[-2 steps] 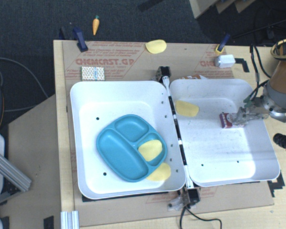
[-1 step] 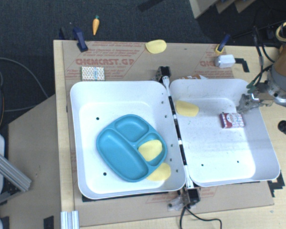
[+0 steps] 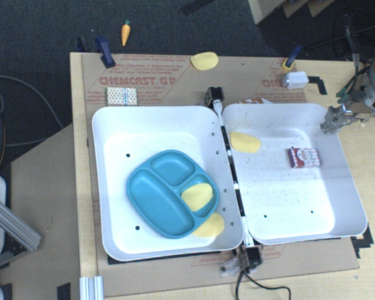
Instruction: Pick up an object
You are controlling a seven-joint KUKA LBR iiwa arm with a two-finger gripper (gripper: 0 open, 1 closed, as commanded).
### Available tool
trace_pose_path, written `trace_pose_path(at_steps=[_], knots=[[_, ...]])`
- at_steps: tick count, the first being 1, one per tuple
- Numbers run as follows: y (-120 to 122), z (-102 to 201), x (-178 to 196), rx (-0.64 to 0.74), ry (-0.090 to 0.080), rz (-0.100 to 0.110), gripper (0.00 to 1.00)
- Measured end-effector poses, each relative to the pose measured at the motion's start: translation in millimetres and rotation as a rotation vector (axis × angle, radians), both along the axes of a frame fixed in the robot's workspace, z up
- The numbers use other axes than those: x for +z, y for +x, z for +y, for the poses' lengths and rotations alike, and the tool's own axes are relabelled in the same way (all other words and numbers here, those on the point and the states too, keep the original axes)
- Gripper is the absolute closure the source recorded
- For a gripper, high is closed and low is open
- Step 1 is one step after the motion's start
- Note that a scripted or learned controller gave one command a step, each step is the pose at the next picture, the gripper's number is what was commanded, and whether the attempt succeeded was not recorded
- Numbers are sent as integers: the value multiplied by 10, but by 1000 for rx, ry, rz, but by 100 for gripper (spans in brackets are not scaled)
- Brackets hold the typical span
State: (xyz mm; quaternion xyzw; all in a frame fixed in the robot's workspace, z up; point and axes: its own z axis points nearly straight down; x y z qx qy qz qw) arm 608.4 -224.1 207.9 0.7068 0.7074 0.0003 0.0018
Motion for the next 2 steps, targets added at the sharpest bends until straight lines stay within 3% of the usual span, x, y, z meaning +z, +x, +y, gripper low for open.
trace_pose_path(at_steps=[1,2], knots=[[269,18,-242,0,1,1,100],[270,16,-237,0,0,0,0]])
